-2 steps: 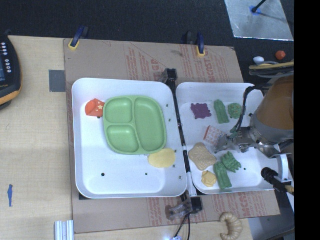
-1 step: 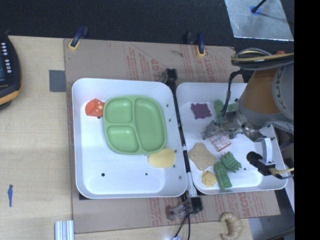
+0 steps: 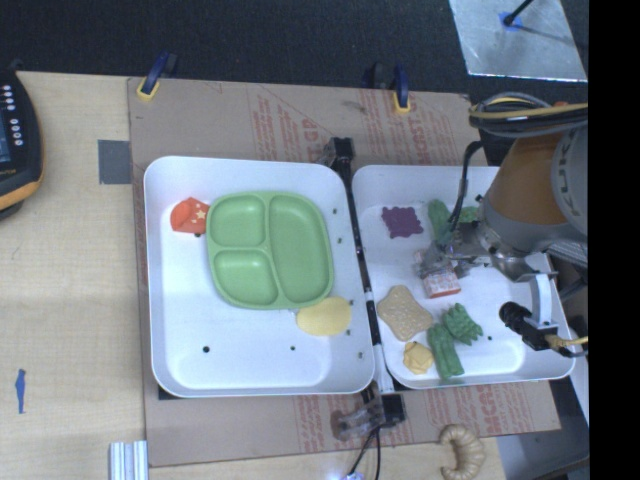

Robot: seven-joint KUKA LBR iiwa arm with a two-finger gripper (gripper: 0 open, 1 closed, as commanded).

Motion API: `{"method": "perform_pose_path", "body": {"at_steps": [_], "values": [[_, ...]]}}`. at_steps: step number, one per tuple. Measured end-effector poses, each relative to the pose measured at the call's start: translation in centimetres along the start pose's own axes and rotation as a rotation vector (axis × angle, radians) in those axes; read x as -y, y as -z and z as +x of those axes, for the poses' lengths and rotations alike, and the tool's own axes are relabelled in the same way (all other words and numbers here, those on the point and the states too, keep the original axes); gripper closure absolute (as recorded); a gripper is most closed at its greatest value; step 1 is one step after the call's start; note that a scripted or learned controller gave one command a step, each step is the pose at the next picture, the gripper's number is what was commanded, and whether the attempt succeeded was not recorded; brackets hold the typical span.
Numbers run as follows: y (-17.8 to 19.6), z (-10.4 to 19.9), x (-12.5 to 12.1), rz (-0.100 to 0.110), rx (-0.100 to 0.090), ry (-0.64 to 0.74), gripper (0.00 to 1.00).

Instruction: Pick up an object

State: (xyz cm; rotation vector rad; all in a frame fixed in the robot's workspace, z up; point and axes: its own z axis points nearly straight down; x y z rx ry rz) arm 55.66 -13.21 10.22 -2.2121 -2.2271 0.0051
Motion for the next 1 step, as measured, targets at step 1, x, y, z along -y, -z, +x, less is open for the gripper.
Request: {"method": "perform_pose_path", "body": {"at_steps": [1], "values": [[9.68, 8.29, -7.86, -0.017, -0.003, 0.007, 1.00]]}}
